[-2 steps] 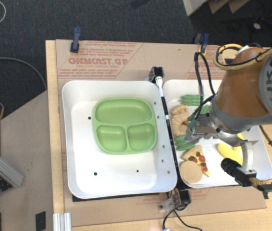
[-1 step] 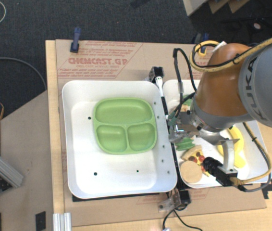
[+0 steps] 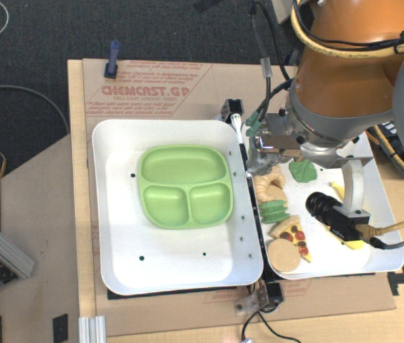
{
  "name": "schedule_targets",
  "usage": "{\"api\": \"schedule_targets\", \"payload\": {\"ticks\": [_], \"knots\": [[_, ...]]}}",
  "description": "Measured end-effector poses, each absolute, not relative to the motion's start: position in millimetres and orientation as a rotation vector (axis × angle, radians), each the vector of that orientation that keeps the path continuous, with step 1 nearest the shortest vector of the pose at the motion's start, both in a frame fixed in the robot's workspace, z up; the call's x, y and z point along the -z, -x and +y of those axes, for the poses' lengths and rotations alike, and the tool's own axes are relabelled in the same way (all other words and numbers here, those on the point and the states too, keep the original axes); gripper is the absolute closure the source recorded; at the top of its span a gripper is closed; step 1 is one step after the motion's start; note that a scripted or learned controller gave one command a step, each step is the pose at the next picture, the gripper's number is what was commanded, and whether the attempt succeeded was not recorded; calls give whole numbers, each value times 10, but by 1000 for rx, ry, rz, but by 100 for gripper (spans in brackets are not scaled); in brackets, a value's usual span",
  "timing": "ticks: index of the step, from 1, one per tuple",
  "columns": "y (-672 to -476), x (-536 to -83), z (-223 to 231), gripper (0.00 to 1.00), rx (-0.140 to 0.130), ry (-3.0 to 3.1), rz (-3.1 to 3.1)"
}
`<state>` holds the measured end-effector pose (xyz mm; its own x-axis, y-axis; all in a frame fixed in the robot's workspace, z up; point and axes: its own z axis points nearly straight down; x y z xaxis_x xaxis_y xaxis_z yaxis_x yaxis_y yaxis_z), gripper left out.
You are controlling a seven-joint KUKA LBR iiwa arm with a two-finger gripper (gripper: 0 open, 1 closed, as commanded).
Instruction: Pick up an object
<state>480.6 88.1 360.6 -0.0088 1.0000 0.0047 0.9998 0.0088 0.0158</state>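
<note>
The arm (image 3: pixel 352 56) entered from the right and was positioned over the far part of the right bin (image 3: pixel 386 257). The gripper (image 3: pixel 260 153) sat at the far-left corner of that bin, just beside the wall shared with the left bin (image 3: pixel 113 199). The wrist housing covered the gripper from above, so its opening state could not be determined, and no item was visibly held.

Contents of the right bin, all in its left half:
- A tan pastry piece (image 3: pixel 266 186) lay just near of the gripper.
- A green leaf piece (image 3: pixel 303 170) lay to the right of the pastry piece.
- A green pod piece (image 3: pixel 273 210) lay on the near side of the pastry piece.
- A pizza slice (image 3: pixel 292 231) lay near of the pod piece.
- A round tan disc (image 3: pixel 284 255) lay nearest the near rim, touching the pizza slice.

The left bin held a green divided plate (image 3: pixel 185 186), lying flat at its centre. Both bins rested on a cardboard sheet (image 3: pixel 145 88) with red lettering.
</note>
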Motion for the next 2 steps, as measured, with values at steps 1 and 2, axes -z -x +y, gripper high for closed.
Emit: {"api": "schedule_targets", "payload": {"ticks": [1, 2], "knots": [[-4777, -2462, 665, 100, 15, -2231, 2222], [-4806, -4114, 815, 100, -26, -2210, 2219]]}}
